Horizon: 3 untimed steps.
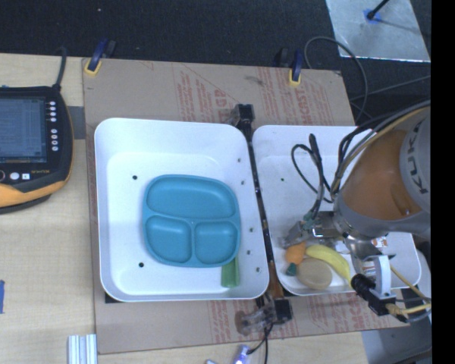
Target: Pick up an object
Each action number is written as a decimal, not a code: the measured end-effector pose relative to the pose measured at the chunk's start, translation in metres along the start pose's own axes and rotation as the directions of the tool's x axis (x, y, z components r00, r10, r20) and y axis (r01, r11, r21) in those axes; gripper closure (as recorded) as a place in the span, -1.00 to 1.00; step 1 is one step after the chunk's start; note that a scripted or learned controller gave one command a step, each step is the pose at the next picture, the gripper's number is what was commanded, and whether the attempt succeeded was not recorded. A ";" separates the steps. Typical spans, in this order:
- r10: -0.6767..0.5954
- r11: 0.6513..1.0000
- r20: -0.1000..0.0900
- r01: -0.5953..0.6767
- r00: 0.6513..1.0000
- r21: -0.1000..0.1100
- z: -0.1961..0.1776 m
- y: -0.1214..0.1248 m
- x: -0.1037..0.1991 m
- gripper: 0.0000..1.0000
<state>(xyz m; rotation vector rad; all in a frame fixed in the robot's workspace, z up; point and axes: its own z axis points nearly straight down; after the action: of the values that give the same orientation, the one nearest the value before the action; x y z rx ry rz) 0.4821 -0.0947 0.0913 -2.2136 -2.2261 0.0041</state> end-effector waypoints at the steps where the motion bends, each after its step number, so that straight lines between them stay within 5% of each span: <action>1: 0.002 1.000 0.000 -0.002 1.000 -0.002 -0.017 0.082 -0.032 -1.00; 2: 0.001 1.000 0.000 -0.001 1.000 -0.001 -0.001 0.174 -0.050 -1.00; 3: 0.003 1.000 0.002 -0.003 1.000 -0.003 -0.139 0.048 -0.117 -1.00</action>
<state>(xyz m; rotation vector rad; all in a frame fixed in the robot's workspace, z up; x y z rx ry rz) 0.5312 -0.2116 0.2305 -2.2198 -2.2253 0.0027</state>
